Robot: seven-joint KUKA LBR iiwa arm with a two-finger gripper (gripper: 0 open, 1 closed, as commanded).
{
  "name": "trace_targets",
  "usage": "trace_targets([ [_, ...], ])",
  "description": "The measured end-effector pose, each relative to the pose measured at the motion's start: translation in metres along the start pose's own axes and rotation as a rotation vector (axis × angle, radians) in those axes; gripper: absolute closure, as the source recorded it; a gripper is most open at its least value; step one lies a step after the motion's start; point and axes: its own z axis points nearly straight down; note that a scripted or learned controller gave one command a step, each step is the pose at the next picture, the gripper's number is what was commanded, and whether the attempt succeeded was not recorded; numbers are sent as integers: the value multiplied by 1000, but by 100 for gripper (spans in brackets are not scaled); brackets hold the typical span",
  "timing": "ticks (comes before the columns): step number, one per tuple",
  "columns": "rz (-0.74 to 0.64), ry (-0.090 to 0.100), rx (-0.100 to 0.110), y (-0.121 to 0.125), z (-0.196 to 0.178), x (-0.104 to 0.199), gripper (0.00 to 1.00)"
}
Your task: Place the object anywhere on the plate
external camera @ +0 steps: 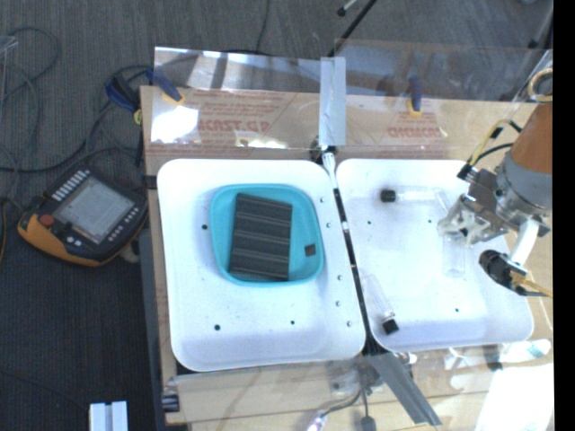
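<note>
Placement looked already settled: the dark grey ribbed rectangular block (260, 236) lay flat on the shallow teal square plate (218, 232), long side running away from the camera and tilted a little clockwise. It sat well inside the rim, so nothing overhung and it had no reason to tip. The plate itself rested near the middle of the left white plastic bin (189, 312). A small dark cube (310, 250) sat on the plate as well, just beside the block's right edge and close to the rim; which of the two was the task's object could not be said for certain, though either one on the plate would, in my judgement, count the job as done.

The two-finger gripper (467, 218) on the grey arm hung over the right edge of the right white plastic bin (422, 312), well apart from the plate, beneath the orange wrist band (539, 146). Whether the claw was spread or pressed together could not be told, as its parts blurred into the pale bin floor, and nothing could be seen held in it. That position suited a retreat or a rest more than a reach.

Two small black pieces (388, 196) (389, 326) lay loose in the right bin, one near the far wall and one near the front corner, neither touching the gripper
</note>
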Motion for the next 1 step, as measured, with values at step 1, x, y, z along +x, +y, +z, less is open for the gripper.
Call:
trace_targets([
  [1, 0, 0, 0, 0, 0, 0, 0],
])
